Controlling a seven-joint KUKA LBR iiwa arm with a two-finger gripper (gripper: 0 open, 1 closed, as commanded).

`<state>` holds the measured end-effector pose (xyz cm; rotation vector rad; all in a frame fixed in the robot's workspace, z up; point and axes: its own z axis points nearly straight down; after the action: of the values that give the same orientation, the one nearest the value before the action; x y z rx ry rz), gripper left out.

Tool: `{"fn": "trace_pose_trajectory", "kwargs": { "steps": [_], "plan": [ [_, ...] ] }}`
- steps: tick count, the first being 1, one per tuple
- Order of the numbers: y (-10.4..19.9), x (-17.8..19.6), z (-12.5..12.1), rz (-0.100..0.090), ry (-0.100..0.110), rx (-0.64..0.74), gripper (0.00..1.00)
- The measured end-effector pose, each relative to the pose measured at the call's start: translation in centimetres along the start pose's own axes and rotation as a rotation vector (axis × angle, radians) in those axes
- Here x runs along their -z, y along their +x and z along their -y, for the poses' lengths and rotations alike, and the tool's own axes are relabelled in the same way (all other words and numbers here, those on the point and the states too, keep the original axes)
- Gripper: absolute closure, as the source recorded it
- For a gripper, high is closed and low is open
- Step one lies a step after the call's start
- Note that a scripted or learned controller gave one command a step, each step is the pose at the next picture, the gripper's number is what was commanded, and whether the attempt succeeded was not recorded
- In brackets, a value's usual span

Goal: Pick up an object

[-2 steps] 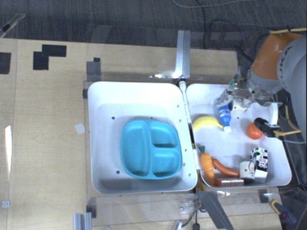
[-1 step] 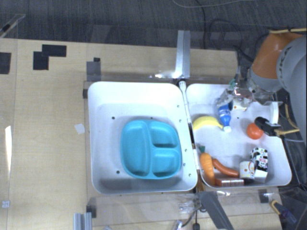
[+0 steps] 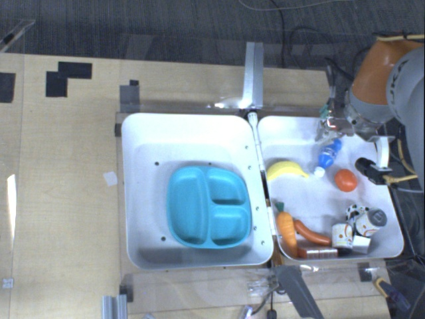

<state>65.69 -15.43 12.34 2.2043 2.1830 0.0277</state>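
Pincer [image 3: 330,126] sits at about one o'clock in the scene, at the upper edge of the right bin [image 3: 292,133], hanging from the grey arm [image 3: 398,85] with its orange band that comes in from three o'clock. How it is set cannot be told from this view: the metal parts blur together over the white bin wall. Just below it, toward six o'clock, lies a small blue-and-white bottle [image 3: 327,155], tilted with its cap end toward seven o'clock; its upper end is very near the pincer, but whether they touch is unclear.

Other things in the right bin: a yellow banana-like piece [image 3: 287,171] at nine o'clock of the bottle, near the divider; an orange ball [image 3: 345,179] at four o'clock of the bottle; a carrot [image 3: 286,228] at the bin's lower left, with a reddish sausage-shaped item [image 3: 311,232] curving beside it; and a cluster of small white, black and grey objects [image 3: 358,224] in the lower right corner, too jumbled to name.

The left bin [image 3: 143,178] holds a light blue divided plate [image 3: 209,206], lying flat at the middle, with one long compartment on its left and two smaller ones on its right. Both bins rest side by side on the pale wooden tabletop [image 3: 60,198].
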Motion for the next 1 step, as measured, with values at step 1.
{"fn": "trace_pose_trajectory", "kwargs": {
  "steps": [1],
  "plan": [
    [5.32,13.91,-1.87,-0.014,0.031,0.021,1.0]
  ]
}}
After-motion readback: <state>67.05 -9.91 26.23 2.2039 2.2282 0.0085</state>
